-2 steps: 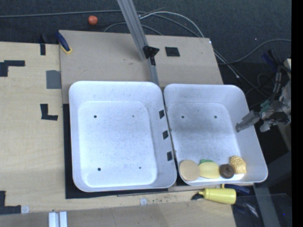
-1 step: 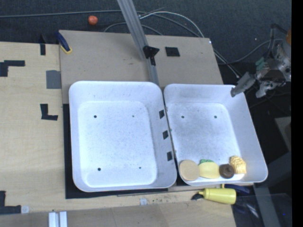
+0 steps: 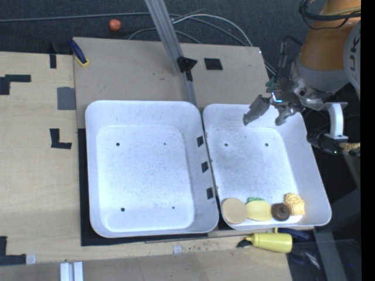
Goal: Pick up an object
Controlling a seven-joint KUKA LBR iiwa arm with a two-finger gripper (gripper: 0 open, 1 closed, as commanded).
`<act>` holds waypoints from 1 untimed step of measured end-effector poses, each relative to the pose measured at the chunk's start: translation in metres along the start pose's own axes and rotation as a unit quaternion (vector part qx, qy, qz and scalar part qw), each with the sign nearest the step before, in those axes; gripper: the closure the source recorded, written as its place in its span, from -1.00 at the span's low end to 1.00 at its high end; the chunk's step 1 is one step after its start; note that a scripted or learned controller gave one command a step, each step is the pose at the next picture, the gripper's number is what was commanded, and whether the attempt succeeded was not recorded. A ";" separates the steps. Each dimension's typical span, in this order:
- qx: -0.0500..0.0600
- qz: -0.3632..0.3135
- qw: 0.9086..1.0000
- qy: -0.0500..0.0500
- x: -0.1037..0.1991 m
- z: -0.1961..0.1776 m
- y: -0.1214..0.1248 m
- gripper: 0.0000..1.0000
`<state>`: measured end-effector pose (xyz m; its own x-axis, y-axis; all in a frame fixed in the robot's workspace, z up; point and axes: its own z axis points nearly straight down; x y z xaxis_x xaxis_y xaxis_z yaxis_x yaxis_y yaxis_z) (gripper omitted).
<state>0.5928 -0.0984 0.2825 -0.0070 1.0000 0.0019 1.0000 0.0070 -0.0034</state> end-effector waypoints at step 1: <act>-0.003 0.004 1.000 -0.001 -0.035 -0.053 0.066 -1.00</act>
